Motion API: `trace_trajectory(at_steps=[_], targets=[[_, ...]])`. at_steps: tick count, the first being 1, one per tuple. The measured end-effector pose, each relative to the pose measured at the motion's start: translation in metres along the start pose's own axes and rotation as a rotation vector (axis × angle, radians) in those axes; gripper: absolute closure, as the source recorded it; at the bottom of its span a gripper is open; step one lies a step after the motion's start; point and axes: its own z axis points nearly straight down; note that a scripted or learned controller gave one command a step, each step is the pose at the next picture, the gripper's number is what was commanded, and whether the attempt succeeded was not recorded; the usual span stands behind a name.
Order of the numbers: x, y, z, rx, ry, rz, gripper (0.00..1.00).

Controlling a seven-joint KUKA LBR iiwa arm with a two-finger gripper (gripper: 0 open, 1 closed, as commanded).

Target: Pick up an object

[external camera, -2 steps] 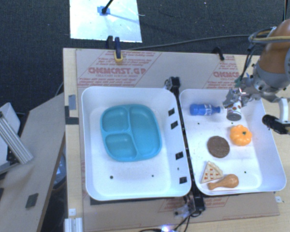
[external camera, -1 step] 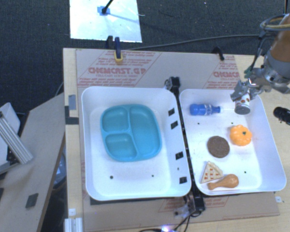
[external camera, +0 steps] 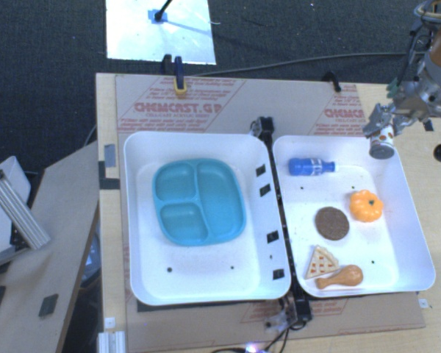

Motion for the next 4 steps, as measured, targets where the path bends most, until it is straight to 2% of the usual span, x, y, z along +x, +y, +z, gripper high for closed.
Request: trace_trajectory(at_steps=[2,4], targets=[[0.093,-0.031,-0.003,0.007,0.003,-0.001,1.00],[0.199,-0.063,0.034,0.010,0.004,-0.002,1.00]])
